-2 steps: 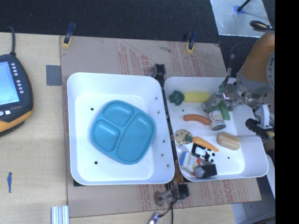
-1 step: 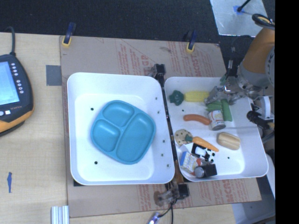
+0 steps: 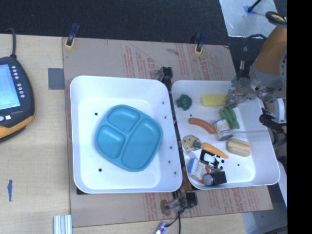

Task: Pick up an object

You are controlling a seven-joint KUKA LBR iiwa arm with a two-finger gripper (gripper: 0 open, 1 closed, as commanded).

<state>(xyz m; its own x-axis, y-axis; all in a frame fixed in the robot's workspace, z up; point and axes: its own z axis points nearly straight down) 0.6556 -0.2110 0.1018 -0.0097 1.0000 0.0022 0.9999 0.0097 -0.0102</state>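
My pincer point(image 3: 233, 98) hung low over the right bin point(image 3: 262, 175), up near the bin's 1 o'clock corner. I could not tell if it was wide or narrow, because my wrist hid it from above. I saw nothing gripped in it.

Two toys lay closest to it. A yellow toy point(image 3: 213, 100), fat and smooth like a small lemon, lay just beside my pincer at its 9 o'clock. A green toy point(image 3: 229, 117), long and thin like a bean pod, lay just under my pincer at its 6 o'clock. It was tilted, with its top end by my pincer.

More things lay in the same bin. A small tin can point(image 3: 223, 129) touched the green toy's low end. An orange-red sausage point(image 3: 202, 125) lay at the can's 9 o'clock. A dark green lump point(image 3: 184, 101) sat near the bin's 11 o'clock corner. A tan bread roll point(image 3: 238, 147) lay near the middle, and an orange carrot point(image 3: 213, 150) lay at its 9 o'clock. A heap of small things point(image 3: 207, 169) was bunched at the bin's 7 o'clock.

In the left bin point(image 3: 87, 172) lay a blue plate point(image 3: 128, 138) with three parts. A handheld screen point(image 3: 12, 96) lay on the bench at the far 9 o'clock side.
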